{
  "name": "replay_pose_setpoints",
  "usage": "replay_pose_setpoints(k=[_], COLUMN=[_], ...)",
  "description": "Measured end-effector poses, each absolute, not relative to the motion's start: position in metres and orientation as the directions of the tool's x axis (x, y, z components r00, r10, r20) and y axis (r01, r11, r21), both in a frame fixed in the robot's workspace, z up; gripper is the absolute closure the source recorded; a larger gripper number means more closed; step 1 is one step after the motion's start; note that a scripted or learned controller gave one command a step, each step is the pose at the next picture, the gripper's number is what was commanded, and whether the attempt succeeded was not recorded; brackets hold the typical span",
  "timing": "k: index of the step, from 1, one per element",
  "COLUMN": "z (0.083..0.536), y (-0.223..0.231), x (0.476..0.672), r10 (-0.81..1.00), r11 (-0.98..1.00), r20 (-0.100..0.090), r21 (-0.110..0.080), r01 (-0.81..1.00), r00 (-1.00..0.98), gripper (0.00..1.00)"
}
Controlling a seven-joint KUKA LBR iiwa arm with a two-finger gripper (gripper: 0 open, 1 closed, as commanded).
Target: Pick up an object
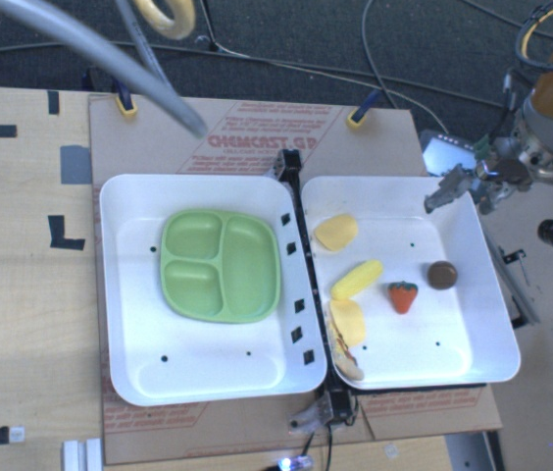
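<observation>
Camera view, bench: two shallow white bins sit side by side on a brown cardboard sheet, with a black clip strip running between them.
Left bin (120,292): holds a green divided plate (223,266), lying flat, near the middle of the bin and a little toward the far side.
Right bin (473,302): holds the small things to pick from, gathered in its left half and centre.
Pale yellow piece (336,232): rounded, near the bin's far left corner, close to the divider.
Yellow banana-like piece (357,279): lies slantwise, just below the pale piece, roughly mid-bin on the left.
Toy strawberry (403,296): red with a green top, just to the right of the banana-like piece, apart from it.
Brown round piece (441,275): to the right of the strawberry, near it but not touching.
Yellow-and-white pieces (346,334): stacked along the divider at the near left of the bin; I cannot tell what they are.
Gripper (463,186): sits over the right bin's far right corner, at the rim, well apart from every object.
Claw state: the two fingers look spread apart, with nothing between them; the detail is blurred.
Arm: comes in from the right edge, with an orange band visible at the top right.
</observation>
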State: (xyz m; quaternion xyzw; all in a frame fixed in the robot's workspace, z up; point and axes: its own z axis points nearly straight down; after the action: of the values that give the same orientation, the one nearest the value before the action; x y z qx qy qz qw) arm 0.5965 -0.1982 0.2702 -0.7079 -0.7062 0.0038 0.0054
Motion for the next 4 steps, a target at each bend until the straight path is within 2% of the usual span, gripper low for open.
replay_pose_setpoints(k=[1,2,3,4], z=[0.278,0.234,0.171,0.108], y=[-0.197,-0.198,-0.201,-0.195], x=[0.599,0.599,0.602,0.595], r10=[1.000,1.000,1.000,1.000], r11=[0.001,0.001,0.001,0.002], r20=[0.000,0.000,0.000,0.001], r21=[-0.001,-0.005,-0.007,-0.007], r01=[1.000,1.000,1.000,1.000], r00=[-0.001,-0.001,-0.001,-0.002], gripper=[0.00,0.00,0.00,0.00])
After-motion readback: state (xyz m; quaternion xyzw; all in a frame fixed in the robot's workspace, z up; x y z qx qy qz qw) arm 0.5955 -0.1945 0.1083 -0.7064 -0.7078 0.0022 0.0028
